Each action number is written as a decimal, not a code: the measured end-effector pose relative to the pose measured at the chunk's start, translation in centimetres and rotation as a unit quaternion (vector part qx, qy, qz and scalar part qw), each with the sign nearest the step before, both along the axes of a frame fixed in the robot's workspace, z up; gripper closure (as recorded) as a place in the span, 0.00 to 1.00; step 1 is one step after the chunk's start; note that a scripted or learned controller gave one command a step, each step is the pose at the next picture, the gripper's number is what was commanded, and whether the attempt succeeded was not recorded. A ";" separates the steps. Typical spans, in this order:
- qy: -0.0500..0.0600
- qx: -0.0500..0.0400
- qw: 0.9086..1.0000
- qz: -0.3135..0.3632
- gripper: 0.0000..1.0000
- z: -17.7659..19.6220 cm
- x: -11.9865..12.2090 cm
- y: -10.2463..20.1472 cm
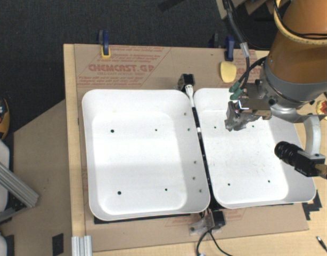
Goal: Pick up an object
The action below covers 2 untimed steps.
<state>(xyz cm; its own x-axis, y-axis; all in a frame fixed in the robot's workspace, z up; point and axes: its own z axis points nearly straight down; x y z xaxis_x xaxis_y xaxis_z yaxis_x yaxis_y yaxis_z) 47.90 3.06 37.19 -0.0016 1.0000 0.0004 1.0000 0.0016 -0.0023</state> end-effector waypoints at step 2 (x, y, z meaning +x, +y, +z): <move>-0.012 0.002 1.000 0.001 1.00 17.3 6.9 7.5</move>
